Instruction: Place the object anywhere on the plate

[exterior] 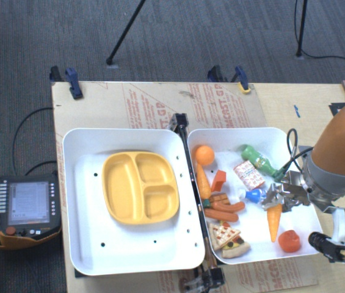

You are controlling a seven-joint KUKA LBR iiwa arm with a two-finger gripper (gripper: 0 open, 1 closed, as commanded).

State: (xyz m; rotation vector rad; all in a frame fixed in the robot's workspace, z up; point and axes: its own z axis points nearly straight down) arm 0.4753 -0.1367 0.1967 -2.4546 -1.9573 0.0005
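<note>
A yellow divided plate lies in the left white bin. My gripper is low over the right white bin, near its right side. The wide end of an orange toy carrot sits directly under the gripper, and its tip points toward the bin's front edge. Whether the carrot is gripped is hidden by the wrist. The plate is well to the left of the gripper, across the wall between the bins.
The right bin also holds an orange ball, a second carrot, a red block, sausages, a waffle slice, a green bottle, a snack packet, a blue piece and a red tomato.
</note>
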